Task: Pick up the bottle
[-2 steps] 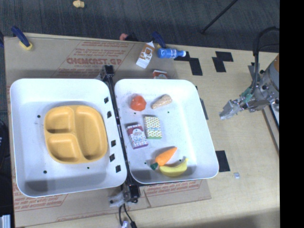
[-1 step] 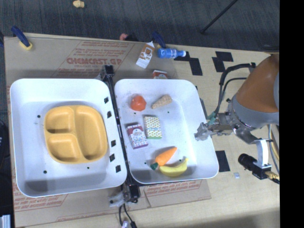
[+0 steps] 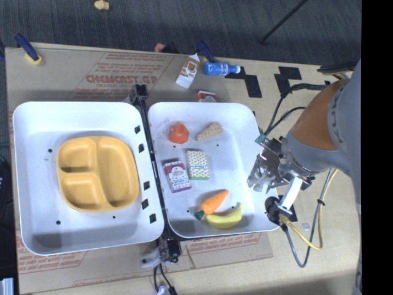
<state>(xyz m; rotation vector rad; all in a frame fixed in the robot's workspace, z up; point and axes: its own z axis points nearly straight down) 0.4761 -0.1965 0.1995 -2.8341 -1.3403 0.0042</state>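
Two shallow white bins side by side on a cardboard-covered bench (image 3: pixel 123 78). Left bin (image 3: pixel 31 165) holding a yellow divided plate (image 3: pixel 98 171), three compartments, set a little left of the bin's middle. Right bin (image 3: pixel 242 128) holding small items: a red-orange rounded piece (image 3: pixel 178 133) near the upper left, a tan biscuit-like bar (image 3: pixel 209 131) just beside it to the right, a green-and-white patterned packet (image 3: pixel 198 164) in the middle, a purple-and-white packet (image 3: pixel 177 176) touching or nearly touching its left edge, and low in the bin an orange carrot (image 3: pixel 213 202) lying against a yellow banana (image 3: pixel 225 218). Grey arm (image 3: pixel 325 134) with the orange band reaching in from the right, wrist over the right bin's right rim. Gripper (image 3: pixel 259 178) hanging at that rim, apart from every item in the bin, nothing visibly held; finger spacing too cluttered with cables and metal parts to judge, so cannot tell whether spread or closed. Blue bottle (image 3: pixel 218 69) lying on its side outside the bins, on the bench beyond the right bin's far edge, well apart from the gripper. Small white carton (image 3: pixel 187 71) just left of the bottle, tilted. Blue-and-yellow clamp (image 3: pixel 27 49) at the bench's far left corner.
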